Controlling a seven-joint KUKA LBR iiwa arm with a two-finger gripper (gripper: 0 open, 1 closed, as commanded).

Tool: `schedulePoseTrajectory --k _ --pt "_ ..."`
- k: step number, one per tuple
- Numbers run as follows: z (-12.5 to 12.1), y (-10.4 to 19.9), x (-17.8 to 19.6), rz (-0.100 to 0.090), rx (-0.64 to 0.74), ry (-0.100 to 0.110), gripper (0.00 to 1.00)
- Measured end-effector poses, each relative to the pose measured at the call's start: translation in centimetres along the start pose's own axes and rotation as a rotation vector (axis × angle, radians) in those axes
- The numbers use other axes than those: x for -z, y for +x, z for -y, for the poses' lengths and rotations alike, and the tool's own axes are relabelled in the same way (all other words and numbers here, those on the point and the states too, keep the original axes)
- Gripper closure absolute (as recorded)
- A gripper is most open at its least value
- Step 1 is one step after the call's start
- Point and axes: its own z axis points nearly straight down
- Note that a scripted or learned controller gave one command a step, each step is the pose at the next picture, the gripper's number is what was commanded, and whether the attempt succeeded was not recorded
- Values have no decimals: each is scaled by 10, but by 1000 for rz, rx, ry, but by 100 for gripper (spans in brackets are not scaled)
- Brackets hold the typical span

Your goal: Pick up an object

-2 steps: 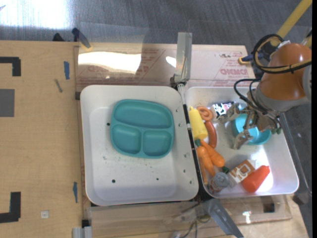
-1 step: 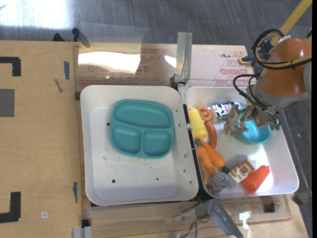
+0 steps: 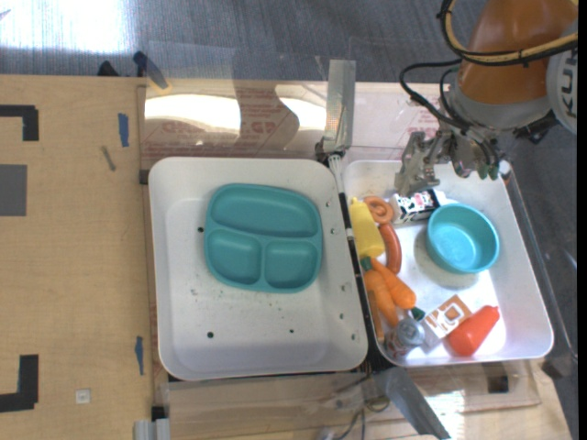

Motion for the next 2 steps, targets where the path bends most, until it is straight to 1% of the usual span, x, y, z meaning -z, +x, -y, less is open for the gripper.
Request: schedulePoseTrajectory --k 1,2 --pt "107 -14 41 -9 144 5 100" --pt "149 -3 35 -12 296 2 100"
